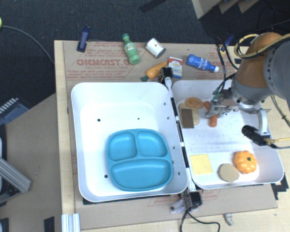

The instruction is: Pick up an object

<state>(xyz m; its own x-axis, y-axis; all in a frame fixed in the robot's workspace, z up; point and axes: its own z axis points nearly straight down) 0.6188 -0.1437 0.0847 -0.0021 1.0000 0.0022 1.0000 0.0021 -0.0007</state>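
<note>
1. Arm reaches in from the table's right edge; the hand (216, 109) is low over the upper part of the right bin (261, 178), near that bin's back wall.
2. Hand state: cannot tell. The wrist body covers most of the tip, and nothing can be confirmed as gripped.
3. Likely target, judged from position: a small red-orange piece (212, 122) lying just below the hand, touching or nearly touching it. The tilted approach suits a pick from above.
4. Other candidates in the right bin: round tan piece (194, 103) and brown block (187, 117) by the divider side; yellow square (201, 164), grey-tan disc (227, 172) and orange pumpkin (245, 161) toward the front wall. These lie spread apart, leaving room to come down between them.
5. Left bin (87, 129) carries a blue divided tray (138, 159) near its front.
6. Judgement: pick not yet confirmed; lift needed to verify.
</note>
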